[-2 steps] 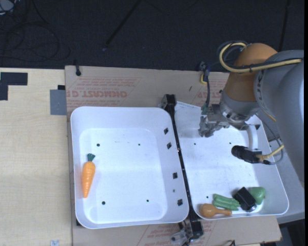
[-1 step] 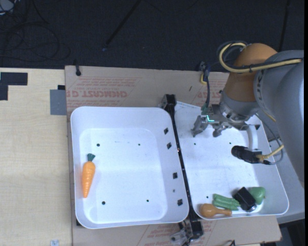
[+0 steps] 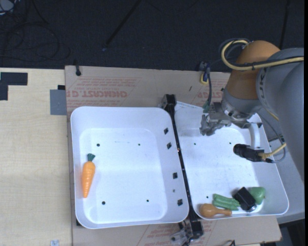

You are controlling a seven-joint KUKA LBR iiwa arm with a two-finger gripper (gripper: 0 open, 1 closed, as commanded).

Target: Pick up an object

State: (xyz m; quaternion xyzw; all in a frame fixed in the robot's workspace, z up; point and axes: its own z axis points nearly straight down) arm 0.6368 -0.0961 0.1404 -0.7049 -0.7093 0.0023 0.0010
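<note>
Two shallow white bins sit side by side on the bench: the left bin [image 3: 77, 137] and the right bin [image 3: 282, 199]. The left bin holds one thing, a toy carrot [image 3: 88, 175] with a green top, lying near the wall at the bin's 9 o'clock with its tip pointing toward 6 o'clock; the rest of that floor is bare white, so there is open room on every side but the left. The right bin holds four things, all crowded along its 6 o'clock edge: one green pea pod [image 3: 226, 202], one small black block [image 3: 244, 198], one pale green piece [image 3: 257, 192] just behind the block, and one orange-brown pear-shaped piece [image 3: 214, 210] touching the front wall. The middle and far part of that bin's floor is bare. The grey arm [image 3: 282, 86] comes in from 3 o'clock, its orange band above the wrist, and the gripper [image 3: 210, 126] hangs over the right bin's 11 o'clock corner, near the far wall and well apart from the four things. How far its fingers stand apart cannot be told from this slant, and nothing is seen between them.
</note>
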